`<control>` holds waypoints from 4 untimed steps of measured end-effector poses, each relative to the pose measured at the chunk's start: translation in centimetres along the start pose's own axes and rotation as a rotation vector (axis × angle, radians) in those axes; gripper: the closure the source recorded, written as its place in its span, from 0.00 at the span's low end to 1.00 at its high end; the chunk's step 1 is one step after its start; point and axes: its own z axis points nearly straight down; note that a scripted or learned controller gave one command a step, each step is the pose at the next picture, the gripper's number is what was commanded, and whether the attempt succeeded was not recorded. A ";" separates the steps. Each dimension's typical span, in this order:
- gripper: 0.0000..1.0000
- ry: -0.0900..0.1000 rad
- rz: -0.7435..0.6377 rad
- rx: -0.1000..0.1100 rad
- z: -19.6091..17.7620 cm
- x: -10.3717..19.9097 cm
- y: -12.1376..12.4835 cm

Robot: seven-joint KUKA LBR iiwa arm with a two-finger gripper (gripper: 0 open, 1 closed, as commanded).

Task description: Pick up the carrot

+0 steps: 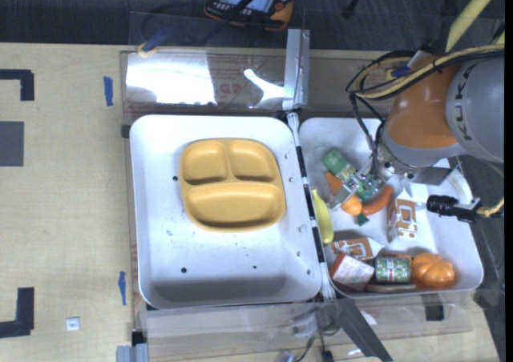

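The carrot (353, 207) lies in the right bin (465, 244), a little toward 9 o'clock from the bin's middle. It lies tilted, with its orange body running from about 8 o'clock up toward 2 o'clock and a bit of green showing along its lower side. The gripper (363, 187) is right at the carrot's 12 o'clock edge, low in the bin and overlapping the carrot from this slanted view. How wide it stands, and whether it has hold of anything, cannot be told, because its tip is a small cluttered patch here. The arm (481, 108) enters from 3 o'clock, and its orange band (421, 116) sits over the bin's 1 o'clock corner. Around the carrot, a green bottle (338, 164) lies near it at 11 o'clock and a banana (323, 220) lies along the bin's 9 o'clock wall. A white carton (403, 220) lies just beside the carrot at 3 o'clock. Along the 6 o'clock wall are a brown packet (354, 247), a can (393, 270) on its side, and a round orange fruit (435, 271) touching the can's 3 o'clock end. The left bin (160, 216) holds a yellow divided plate (232, 183), which sits toward 12 o'clock from that bin's middle, well apart from the carrot.
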 end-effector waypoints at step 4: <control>0.00 -0.010 0.004 -0.013 -2.5 -0.3 0.3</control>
